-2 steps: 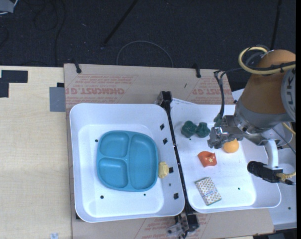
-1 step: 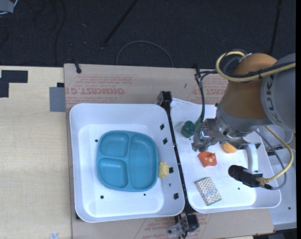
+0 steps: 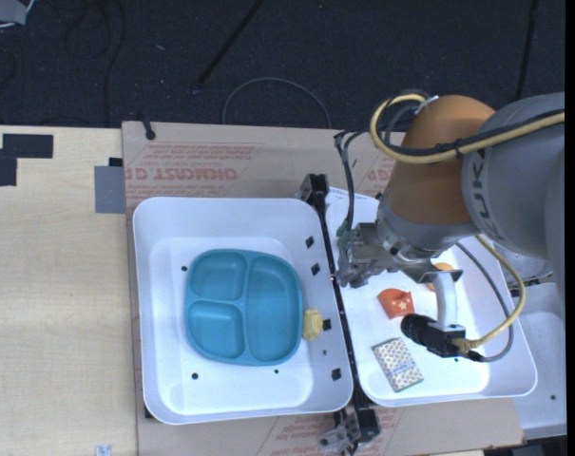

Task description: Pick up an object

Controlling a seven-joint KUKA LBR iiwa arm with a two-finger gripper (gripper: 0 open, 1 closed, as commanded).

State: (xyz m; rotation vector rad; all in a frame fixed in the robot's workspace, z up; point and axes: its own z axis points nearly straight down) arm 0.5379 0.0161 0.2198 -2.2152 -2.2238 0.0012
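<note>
**Two white bins on the desk, pincer low over the right bin's left edge**

- Desk (image 3: 49,302): pale wood surface. It carries a brown cardboard sheet (image 3: 201,164) printed with red lettering, and both bins sit on that sheet.
- Left bin (image 3: 163,359): shallow, white. It holds a blue divided plate (image 3: 244,307) lying flat near its middle, with three compartments facing up. A small yellow piece (image 3: 313,324) lies just beside the plate's right rim, close to the bin's right wall.
- Right bin (image 3: 510,373): shallow, white, partly covered by the arm.
  - A small orange item (image 3: 396,302) with a pale mark on top lies near the middle of the floor.
  - A rectangular packet (image 3: 397,363) with a fine blue-and-white pattern lies flat toward the near edge. It is turned at a slant, near the orange item but apart from it.
- Arm (image 3: 439,174): grey with an orange band, reaching in from the right above the right bin.
- Pincer (image 3: 355,262): sits at the left side of the right bin, just beside the divide between the two bins. It is left of the orange item and apart from it. Whether it is apart or together cannot be told, and no object is seen in its grip.
</note>
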